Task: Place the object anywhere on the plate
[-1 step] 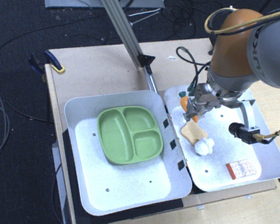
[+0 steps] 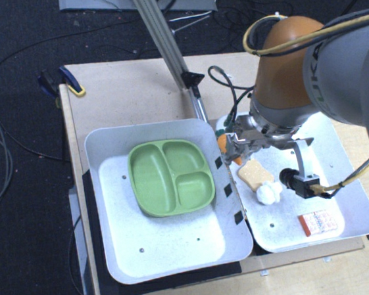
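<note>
Currently the objects lie in the right bin [image 2: 355, 220], which sits just beside the left bin [image 2: 117, 250] along a shared inner edge. A tan block [image 2: 254, 174] rests tilted near that inner edge, and a white rounded item [image 2: 267, 194] touches its lower end. An orange item [image 2: 224, 143] is partly hidden at the bin's upper left corner, under the wrist hardware. A red and white packet [image 2: 319, 222] lies flat, well apart from the others, near the bin's front edge.

Gripper [image 2: 241, 147] position: low over the upper left part of the right bin, just above the tan block. Whether it is spread or pressed together cannot be told from this angle, and no object is seen held in it. The grey arm [image 2: 341, 66] with its orange band [image 2: 288, 65] covers the bin's upper right portion.

Green plate [image 2: 172, 176] position: upper middle of the left bin, three compartments, upright, nothing on it. Bare white floor surrounds the plate on the left and front sides; its right rim lies near the bin's inner wall.
</note>
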Controlling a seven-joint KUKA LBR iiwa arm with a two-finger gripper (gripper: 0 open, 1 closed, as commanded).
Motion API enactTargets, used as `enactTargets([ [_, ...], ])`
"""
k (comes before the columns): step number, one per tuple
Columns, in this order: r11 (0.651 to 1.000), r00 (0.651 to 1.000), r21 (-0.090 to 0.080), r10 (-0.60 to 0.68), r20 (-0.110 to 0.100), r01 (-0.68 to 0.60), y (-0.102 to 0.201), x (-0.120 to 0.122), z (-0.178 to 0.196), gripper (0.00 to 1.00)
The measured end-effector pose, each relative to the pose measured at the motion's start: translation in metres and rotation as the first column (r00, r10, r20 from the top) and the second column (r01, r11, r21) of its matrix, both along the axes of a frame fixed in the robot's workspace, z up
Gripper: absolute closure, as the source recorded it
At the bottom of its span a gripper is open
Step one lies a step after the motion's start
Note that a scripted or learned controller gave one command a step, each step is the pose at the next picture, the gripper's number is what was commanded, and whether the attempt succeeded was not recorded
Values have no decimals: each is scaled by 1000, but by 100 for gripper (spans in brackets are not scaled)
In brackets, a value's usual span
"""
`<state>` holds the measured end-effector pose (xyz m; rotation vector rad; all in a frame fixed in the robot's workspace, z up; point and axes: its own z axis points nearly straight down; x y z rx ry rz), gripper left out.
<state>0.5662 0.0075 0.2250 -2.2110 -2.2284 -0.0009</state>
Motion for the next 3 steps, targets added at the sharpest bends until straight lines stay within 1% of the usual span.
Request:
enactTargets([
  [1, 1000, 1000, 0, 1, 2, -1, 64, 1, 5, 100],
  [2, 1000, 1000, -2, -2, 1, 2, 99, 2, -1, 100],
  [3, 1000, 1000, -3, -5, 1, 5, 96, 2, -1, 0],
])
